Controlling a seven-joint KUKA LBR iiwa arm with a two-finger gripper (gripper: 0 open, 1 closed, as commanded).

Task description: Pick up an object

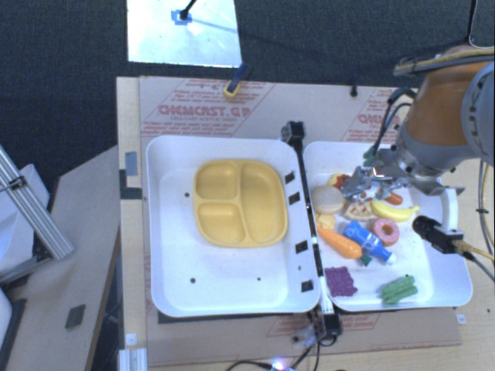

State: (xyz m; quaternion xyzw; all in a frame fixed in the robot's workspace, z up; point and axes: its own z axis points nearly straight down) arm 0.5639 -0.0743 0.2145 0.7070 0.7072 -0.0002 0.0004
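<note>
The grey arm's end effector (370, 182) is hanging low over the right shallow white bin (445, 284), above a pile of toy food: yellow banana (394, 209), pink donut (385, 231), orange carrot (339, 243). A yellow sectioned plastic tray (238, 202) is sitting in the left white bin (224, 288).

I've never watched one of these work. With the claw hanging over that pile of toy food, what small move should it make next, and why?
Probably a short, straight descent. The gripper sits over the cluster in the right bin, near the pizza slice and banana, and nothing shows between its fingers, so lowering onto one piece seems the natural next step.
</note>
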